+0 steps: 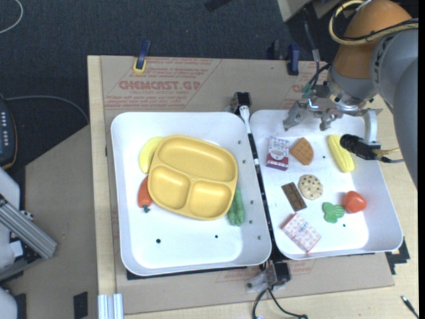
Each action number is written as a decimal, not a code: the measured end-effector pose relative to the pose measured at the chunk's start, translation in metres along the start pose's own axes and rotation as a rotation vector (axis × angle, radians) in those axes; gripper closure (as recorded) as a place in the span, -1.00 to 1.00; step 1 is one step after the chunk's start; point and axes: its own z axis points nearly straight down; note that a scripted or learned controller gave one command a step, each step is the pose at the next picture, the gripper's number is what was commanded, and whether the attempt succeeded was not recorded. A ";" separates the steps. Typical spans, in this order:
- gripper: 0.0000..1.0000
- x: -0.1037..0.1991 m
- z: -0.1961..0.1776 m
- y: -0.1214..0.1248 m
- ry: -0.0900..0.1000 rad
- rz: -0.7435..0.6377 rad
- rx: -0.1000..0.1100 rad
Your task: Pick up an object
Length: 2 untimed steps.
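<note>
My gripper point(309, 119) hangs over the back edge of the right bin point(385, 234), open, with nothing between its fingers. Just in front of it lie a red and white packet point(278, 152) and an orange waffle-like biscuit point(301, 151). A yellow corn cob point(339, 153) lies to the right of these. Further forward are a round cookie point(310, 186), a brown chocolate bar point(293, 196), a red tomato point(354, 201), a small green vegetable point(333, 211) and a pink and white packet point(301, 232).
The left bin point(126, 178) holds a yellow divided tray point(192, 177), with a yellow piece point(147, 153) and a red-orange pepper point(144, 194) at its left and a green piece point(236, 209) at its right. A black divider point(254, 161) runs between the bins.
</note>
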 end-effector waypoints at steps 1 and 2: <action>-1.00 0.001 0.049 -0.001 0.001 0.000 0.003; 1.00 0.001 0.034 0.001 -0.001 -0.001 -0.005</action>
